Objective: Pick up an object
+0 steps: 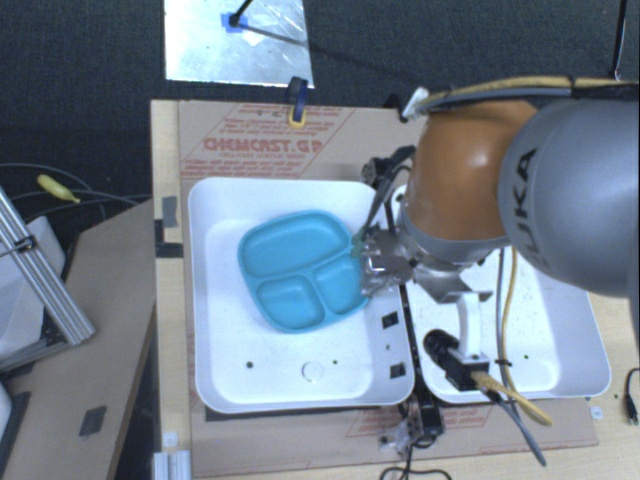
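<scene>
A light blue plastic tray (pixel 297 268) with three compartments, one long and two smaller, lies tilted in the left white bin (pixel 225 368), near the frame's centre. Its right edge sits at the hand (pixel 372 260), which reaches down at the bin's right wall; whether the hand is open, closed or gripping the tray cannot be told. The grey arm (pixel 560 198) with its orange band (pixel 460 168) fills the right of the frame above the right bin (pixel 570 368) on the desk (pixel 270 133).
</scene>
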Controlling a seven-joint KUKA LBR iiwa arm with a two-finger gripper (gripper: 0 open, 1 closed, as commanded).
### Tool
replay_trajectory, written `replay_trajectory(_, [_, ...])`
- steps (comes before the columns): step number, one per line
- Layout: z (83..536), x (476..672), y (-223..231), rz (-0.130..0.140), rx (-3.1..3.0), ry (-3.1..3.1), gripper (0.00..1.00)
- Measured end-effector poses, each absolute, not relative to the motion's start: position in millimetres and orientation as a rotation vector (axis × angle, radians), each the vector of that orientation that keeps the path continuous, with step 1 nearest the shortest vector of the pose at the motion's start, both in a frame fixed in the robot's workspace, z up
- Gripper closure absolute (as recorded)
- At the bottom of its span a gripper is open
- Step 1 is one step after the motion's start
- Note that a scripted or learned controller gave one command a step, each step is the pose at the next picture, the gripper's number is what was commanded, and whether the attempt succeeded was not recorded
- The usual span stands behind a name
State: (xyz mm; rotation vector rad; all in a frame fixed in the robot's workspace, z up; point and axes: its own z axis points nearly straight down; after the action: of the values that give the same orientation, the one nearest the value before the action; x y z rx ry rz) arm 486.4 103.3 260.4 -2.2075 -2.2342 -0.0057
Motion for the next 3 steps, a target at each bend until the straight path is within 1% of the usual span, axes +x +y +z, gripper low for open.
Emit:
replay_trajectory(1, [448,549.3,115,-0.031,-2.223,-2.237,1.00])
replay_trajectory(2, [449,546.8,114,-0.009,-2.213,-2.235,1.00])
replay_trajectory(3, [460,547.4,114,-0.013,-2.207,-2.243,1.00])
